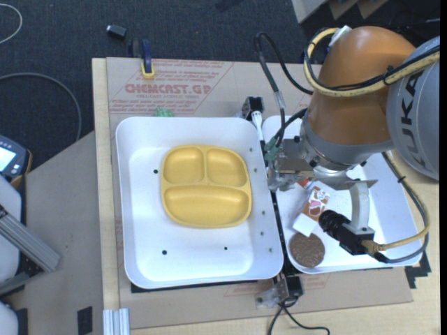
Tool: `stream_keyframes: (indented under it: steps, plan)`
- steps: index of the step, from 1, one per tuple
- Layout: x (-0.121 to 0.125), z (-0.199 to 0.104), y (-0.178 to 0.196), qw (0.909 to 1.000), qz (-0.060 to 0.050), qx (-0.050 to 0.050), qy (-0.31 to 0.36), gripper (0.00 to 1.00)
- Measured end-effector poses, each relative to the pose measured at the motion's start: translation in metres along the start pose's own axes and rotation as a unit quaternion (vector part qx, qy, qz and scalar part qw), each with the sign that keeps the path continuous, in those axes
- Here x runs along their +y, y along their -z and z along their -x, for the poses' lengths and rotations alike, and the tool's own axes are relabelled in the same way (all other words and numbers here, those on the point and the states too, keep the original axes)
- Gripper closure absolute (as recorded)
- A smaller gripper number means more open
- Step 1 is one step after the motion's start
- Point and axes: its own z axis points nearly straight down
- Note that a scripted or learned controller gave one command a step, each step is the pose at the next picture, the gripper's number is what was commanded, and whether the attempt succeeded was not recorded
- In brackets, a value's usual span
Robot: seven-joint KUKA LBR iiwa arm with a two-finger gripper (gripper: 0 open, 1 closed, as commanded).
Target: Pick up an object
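Two shallow white bins sit side by side on a brown cardboard sheet [178, 82] printed with red lettering. In the left white bin [140, 194] a yellow plastic plate with three compartments [206, 185] lies flat near the middle, with bare floor all around it.

Most of the right white bin [399, 201] is covered by the grey arm with its orange band [360, 82], which reaches in from the right. The gripper [284, 171] hangs at the near-left part of this bin, just beside the wall the two bins share. The wrist above hides its tip, so I cannot tell whether it is wide, narrow or holding anything.

Three small things lie in the right bin, on the viewer's side of the gripper. A small white packet with red and brown print [318, 201] lies closest, just to the gripper's lower right. Next to it is a plain white scrap of card [304, 224]. A flat round brown disc [307, 250] lies by the bin's front-left corner, farthest from the gripper of the three and just beside the white scrap. None of them can be seen touching the gripper.
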Motion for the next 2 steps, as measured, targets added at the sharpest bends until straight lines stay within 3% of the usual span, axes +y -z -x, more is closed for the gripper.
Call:
stream_keyframes:
  steps: [1, 2]
  plan:
    - [0.0, 0.0, 0.01, 1.0, 0.001, 0.0, 0.0, 1.0]
    - [0.001, -0.068, 0.128, 1.0, 0.006, 0.003, 0.004, 1.0]
